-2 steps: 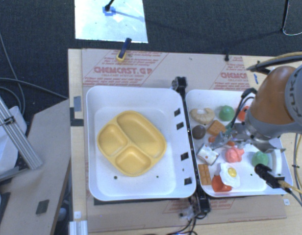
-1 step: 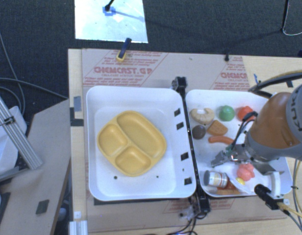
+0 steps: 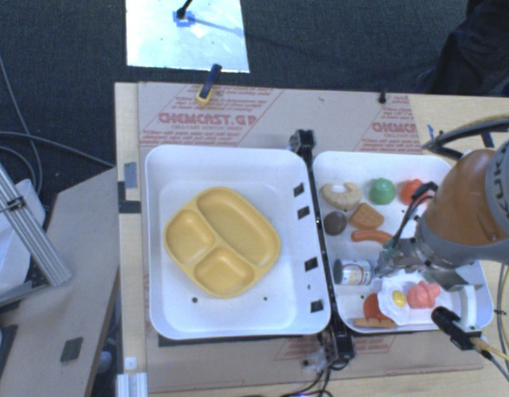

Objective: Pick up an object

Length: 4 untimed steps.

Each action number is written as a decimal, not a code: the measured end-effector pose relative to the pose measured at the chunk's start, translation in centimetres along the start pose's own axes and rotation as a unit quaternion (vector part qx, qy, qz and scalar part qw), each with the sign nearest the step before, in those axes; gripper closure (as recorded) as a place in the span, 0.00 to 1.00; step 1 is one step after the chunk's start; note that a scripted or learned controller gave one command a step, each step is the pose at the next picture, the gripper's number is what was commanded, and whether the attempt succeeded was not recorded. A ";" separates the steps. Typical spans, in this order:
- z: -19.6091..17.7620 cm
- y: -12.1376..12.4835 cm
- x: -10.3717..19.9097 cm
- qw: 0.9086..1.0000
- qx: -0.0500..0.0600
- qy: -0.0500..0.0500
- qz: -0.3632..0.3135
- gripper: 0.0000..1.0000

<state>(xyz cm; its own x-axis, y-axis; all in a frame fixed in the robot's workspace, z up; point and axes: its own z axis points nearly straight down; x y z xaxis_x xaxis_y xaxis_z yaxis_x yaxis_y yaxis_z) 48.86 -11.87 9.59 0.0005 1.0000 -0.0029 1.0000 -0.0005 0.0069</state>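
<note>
While gripper (image 3: 387, 263) hovers near right bin's (image 3: 324, 222) left wall, jaw state unclear, toy food (image 3: 366, 217) crowding around.

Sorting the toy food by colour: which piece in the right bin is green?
The round green ball near the bin's far edge; its neighbours are tan, brown, orange or red.

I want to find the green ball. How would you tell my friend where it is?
Look in the right bin, the one full of toy food. Along its far edge sits the green ball, between a beige bun and a red-orange piece. It's the one green thing there.
</note>
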 end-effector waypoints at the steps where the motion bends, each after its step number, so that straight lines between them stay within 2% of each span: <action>1: -9.4 7.0 6.1 1.000 -0.004 0.002 -0.007 1.00; 2: -8.8 6.6 6.4 1.000 0.003 0.001 -0.003 1.00; 3: -8.8 6.6 6.3 1.000 0.003 0.001 -0.003 0.00; 4: 1.6 8.2 1.5 1.000 0.003 0.000 0.001 0.00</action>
<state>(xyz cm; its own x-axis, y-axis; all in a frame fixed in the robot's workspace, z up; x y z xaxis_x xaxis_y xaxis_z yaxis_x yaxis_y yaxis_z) 57.10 -10.34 8.01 0.0023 1.0000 -0.0023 1.0000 -0.0023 0.0016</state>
